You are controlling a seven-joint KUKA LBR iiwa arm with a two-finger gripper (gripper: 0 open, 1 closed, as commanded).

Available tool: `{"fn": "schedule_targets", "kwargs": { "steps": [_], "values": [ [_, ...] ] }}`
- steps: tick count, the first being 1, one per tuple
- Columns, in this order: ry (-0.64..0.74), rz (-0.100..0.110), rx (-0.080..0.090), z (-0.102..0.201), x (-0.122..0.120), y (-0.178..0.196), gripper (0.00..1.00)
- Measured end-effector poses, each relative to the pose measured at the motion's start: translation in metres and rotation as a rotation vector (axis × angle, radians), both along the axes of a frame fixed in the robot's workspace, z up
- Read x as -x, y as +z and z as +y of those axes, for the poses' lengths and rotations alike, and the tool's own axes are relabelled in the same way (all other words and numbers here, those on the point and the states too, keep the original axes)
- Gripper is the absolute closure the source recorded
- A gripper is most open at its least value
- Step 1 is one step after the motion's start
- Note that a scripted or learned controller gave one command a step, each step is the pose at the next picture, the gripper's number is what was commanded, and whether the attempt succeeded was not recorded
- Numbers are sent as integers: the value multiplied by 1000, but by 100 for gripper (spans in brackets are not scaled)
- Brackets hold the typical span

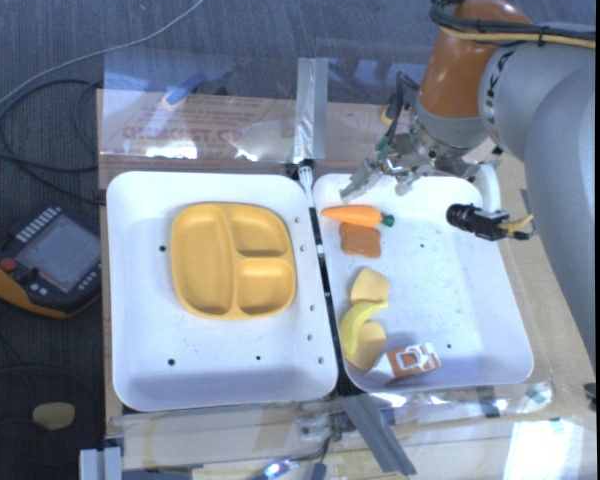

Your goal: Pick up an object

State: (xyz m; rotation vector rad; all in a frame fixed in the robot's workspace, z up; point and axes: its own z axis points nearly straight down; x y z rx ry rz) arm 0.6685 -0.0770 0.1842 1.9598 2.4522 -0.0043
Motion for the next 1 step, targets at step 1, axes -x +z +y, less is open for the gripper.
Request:
{"fn": "schedule_targets", "kwargs": {
  "steps": [1],
  "values": [
    [-91,3,0,-46,17,-77,0]
  ]
}}
